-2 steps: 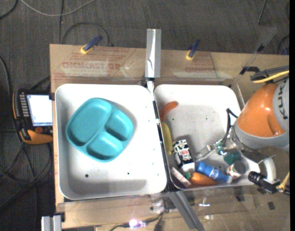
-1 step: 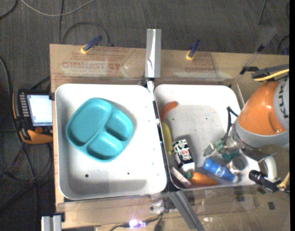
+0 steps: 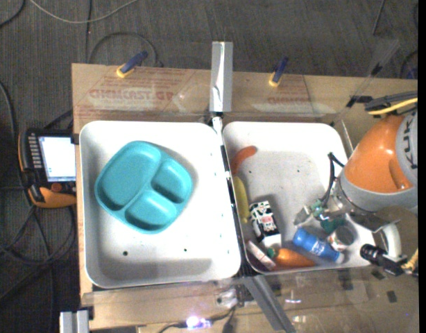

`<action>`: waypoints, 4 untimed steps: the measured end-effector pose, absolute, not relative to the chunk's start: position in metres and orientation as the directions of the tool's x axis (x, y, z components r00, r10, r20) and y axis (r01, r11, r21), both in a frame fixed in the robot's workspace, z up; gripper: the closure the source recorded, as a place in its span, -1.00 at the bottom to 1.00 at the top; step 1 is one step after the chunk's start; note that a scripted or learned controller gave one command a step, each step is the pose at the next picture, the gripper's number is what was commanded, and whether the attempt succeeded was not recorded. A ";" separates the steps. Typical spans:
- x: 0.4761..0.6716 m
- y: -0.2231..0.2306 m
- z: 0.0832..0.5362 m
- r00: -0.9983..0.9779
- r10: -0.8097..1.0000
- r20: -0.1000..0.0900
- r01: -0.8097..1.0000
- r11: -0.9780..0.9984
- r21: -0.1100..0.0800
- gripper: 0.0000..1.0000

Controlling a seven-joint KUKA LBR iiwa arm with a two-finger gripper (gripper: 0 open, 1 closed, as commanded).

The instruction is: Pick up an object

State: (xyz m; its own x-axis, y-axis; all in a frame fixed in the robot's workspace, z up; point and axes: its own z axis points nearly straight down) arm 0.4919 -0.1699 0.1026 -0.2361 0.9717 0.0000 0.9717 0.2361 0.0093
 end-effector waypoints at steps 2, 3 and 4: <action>0.483 -0.121 0.096 -0.208 0.978 -0.002 0.978 0.208 -0.007 -1.00; 0.484 -0.104 0.128 -0.205 0.979 0.001 0.979 0.205 -0.006 -1.00; 0.527 -0.164 0.139 -0.234 0.972 0.000 0.972 0.234 -0.007 -1.00</action>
State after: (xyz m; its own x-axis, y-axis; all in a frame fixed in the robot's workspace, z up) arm 0.5267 -0.1643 0.1393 -0.2340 0.9722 0.0002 0.9722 0.2340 -0.0069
